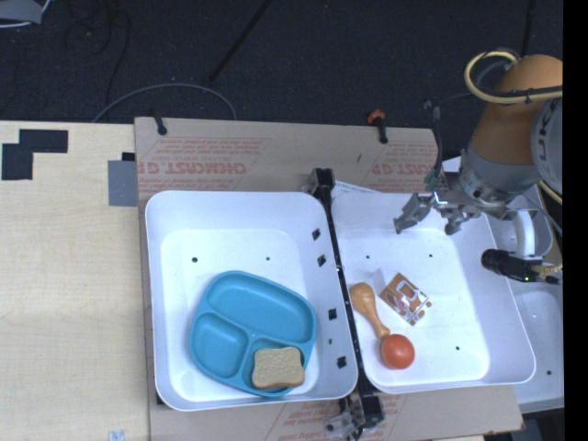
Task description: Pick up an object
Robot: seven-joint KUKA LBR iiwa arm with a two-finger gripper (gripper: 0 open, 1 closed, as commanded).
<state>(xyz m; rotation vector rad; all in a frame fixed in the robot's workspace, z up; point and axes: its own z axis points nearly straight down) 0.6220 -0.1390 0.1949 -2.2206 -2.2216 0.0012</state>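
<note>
The gripper (432,214) hangs over the far right part of the right bin (501,361), near that bin's back wall, with its two fingers spread apart and nothing between them. Below and in front of it the bin floor lies bare, so there is open room between the fingers and the three things grouped near the bin's front left. These are a small brown and white patterned box (405,299), tilted on its corner, a tan wooden piece with a rounded head and a narrow neck (368,308) just beside the box on its left, and an orange-red ball (397,351) touching or nearly touching the lower end of the wooden piece. All three sit close to the dark divider (336,283) where the two bins meet, well away from the right wall. In the left bin (165,274) a blue sectioned plate (241,324) lies toward the front, and a tan slice of bread (277,367) rests in its near right section, close to the bin's front wall. Both bins stand on a brown cardboard sheet (276,154) printed with red lettering, set on a pale wooden bench (64,292). Beyond the bench the floor is dark, with cables (165,90) looping over it.
</note>
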